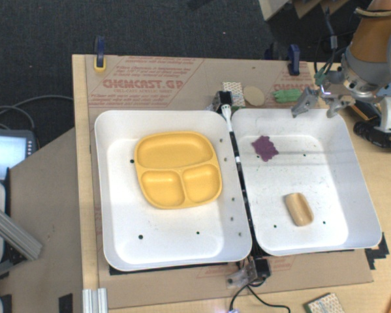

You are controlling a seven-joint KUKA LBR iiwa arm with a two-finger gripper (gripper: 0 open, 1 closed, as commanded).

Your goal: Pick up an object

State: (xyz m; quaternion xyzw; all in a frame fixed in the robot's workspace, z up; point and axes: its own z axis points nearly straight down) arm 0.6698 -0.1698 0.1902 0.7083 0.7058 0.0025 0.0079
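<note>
**Gripper spread open above the right bin's far edge**

Gripper [318, 102] hangs with its two fingers splayed apart, nothing between them and nothing touched, over the far rim of the right bin [358, 175]. Going by nearness to it: just off to its side on the bench lies a green object [287, 96], then a round tan disc [253, 96]. Below it inside the same bin sits a purple object [265, 147], and farther down toward the front lies a tan bread-like piece [299, 209]. Well apart, in the left bin [110, 194], rests a yellow divided plate [178, 169] with three compartments. On the brown sheet [149, 80] beneath the bins, red print repeats "CHEMCAST GP"; the smaller lines are too fine to read.
</note>
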